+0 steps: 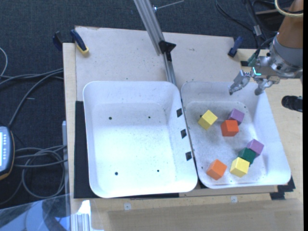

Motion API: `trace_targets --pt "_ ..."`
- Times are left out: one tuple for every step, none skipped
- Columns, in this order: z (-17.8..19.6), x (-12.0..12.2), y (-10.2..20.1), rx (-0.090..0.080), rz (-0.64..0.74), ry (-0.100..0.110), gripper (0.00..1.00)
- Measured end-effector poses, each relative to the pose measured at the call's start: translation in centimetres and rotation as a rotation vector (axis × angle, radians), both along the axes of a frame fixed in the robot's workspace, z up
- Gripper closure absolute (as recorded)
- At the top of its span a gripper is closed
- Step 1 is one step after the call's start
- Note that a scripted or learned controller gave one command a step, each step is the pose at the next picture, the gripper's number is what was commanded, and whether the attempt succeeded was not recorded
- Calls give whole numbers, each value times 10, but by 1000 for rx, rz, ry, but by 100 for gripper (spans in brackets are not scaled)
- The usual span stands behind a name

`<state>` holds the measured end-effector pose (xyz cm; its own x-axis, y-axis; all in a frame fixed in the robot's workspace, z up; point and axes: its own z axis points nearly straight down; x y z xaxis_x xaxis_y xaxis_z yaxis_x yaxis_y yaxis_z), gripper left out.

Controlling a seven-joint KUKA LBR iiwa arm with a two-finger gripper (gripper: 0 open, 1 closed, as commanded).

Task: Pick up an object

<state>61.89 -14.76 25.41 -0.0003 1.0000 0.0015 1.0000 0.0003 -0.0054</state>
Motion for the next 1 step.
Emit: trace_targets --pt "3 1 0 -1 1 -5 0"
